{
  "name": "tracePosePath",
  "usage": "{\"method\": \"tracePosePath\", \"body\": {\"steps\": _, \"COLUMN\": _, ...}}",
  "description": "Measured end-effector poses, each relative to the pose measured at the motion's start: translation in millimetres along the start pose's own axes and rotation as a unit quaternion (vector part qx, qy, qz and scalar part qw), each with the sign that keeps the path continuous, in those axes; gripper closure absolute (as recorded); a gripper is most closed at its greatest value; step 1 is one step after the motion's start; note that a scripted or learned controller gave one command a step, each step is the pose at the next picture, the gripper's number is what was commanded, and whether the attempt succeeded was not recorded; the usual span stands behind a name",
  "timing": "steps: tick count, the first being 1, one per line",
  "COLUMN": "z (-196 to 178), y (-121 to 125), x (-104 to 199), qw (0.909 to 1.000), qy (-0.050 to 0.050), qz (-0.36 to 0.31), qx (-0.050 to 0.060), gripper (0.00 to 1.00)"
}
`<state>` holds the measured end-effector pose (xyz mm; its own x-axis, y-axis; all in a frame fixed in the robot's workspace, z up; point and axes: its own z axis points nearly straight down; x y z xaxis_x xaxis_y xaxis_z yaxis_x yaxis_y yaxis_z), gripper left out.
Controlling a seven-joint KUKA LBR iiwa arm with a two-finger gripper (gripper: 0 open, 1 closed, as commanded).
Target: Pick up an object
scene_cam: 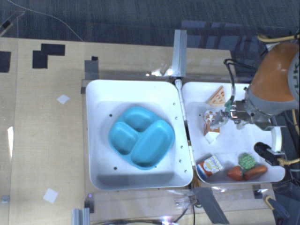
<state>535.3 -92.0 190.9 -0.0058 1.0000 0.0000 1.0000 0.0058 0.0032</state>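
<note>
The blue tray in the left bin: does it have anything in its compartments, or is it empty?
Empty. The blue tray lies flat in the left bin, and all three of its compartments show bare blue plastic.

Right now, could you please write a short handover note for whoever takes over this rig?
Gripper: low in the right bin, down at a small white and orange item; I can't tell whether it has a grip.
Things: pizza slice toy at the bin's back; small carton, green ball and carrot along its front edge. The left bin holds a blue divided tray.
Done: arm lowered onto an item.
Left: confirm a hold, then lift it.
</note>
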Motion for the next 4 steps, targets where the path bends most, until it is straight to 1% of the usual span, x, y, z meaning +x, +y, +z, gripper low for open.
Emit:
{"method": "tracePosePath", "body": {"steps": 1, "z": 103.2, "y": 77.2, "x": 3.4, "qw": 0.9990, "qy": 0.000, "qz": 0.045, "qx": -0.003, "gripper": 0.00}}
{"method": "tracePosePath", "body": {"steps": 2, "z": 90.4, "y": 79.3, "x": 2.8, "qw": 0.9990, "qy": 0.000, "qz": 0.045, "qx": -0.006, "gripper": 1.00}}
{"method": "tracePosePath", "body": {"steps": 3, "z": 5.4, "y": 71.4, "x": 64.7, "qw": 0.9968, "qy": 0.000, "qz": 0.079, "qx": 0.000, "gripper": 1.00}}
{"method": "tracePosePath", "body": {"steps": 4, "z": -73.2, "y": 30.2, "x": 44.1, "qw": 1.0000, "qy": 0.000, "qz": -0.003, "qx": -0.001, "gripper": 1.00}}
